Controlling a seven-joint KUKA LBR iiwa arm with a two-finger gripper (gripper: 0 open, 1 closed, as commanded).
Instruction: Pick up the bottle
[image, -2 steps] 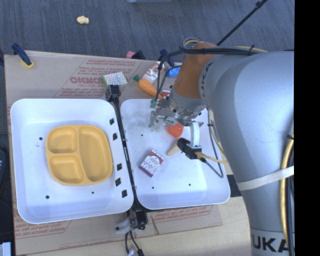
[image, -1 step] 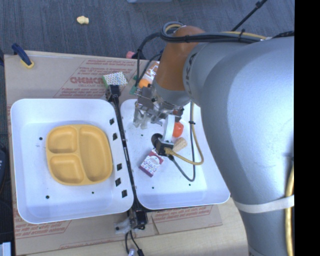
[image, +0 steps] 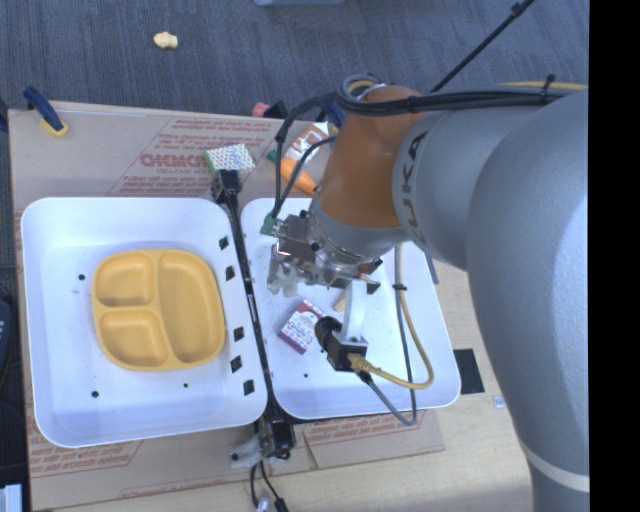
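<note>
The big grey arm (image: 500, 200) with its orange band comes in from the right and covers much of the right bin (image: 425, 385). It hangs over the bottle's spot and hides part of it. The left bin (image: 50, 300) sits beside it, touching along the middle. Both bins rest on brown cardboard (image: 130, 150). A yellow plate (image: 158, 308) with three parts lies in the left bin.

The gripper (image: 283, 268) is low in the right bin, near its left wall. I cannot tell if it is open or closed, and I see nothing held in it.

The bottle (image: 298, 163) is orange and sits at the far left corner of the right bin, behind the gripper. It seems to slant from far right to near left. Which end is the top is hidden.

A small pink box (image: 299, 328) lies in the right bin, near the gripper. A little speckled box (image: 229, 158) sits by the far edge between the bins.
</note>
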